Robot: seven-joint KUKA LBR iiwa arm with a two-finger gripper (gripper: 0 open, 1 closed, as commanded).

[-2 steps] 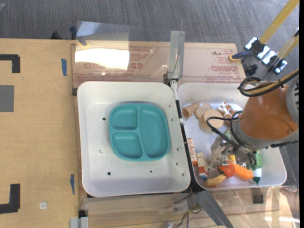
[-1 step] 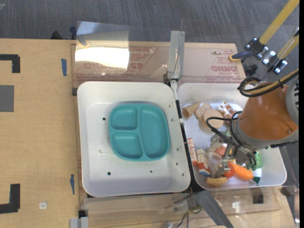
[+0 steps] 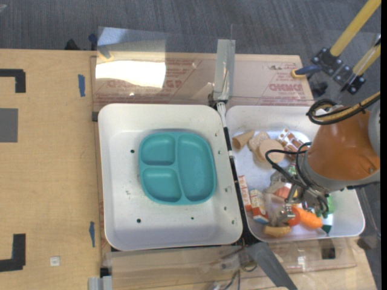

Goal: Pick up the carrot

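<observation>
The carrot (image 3: 307, 220) is a small orange piece lying near the front edge of the right bin (image 3: 354, 222), among other toy foods. My gripper (image 3: 289, 199) hangs low over that pile, just left of and slightly behind the carrot. Cables and the wrist hide its tip. The arm's orange band (image 3: 341, 153) sits above it, covering the right part of the bin.
A teal divided plate (image 3: 178, 166) lies in the left bin (image 3: 115, 162). The right bin also holds beige bread pieces (image 3: 254, 144), a red-and-white carton (image 3: 244, 191), a small box (image 3: 291, 140), a brown piece (image 3: 277, 231) and a green item (image 3: 327, 212) beside the carrot.
</observation>
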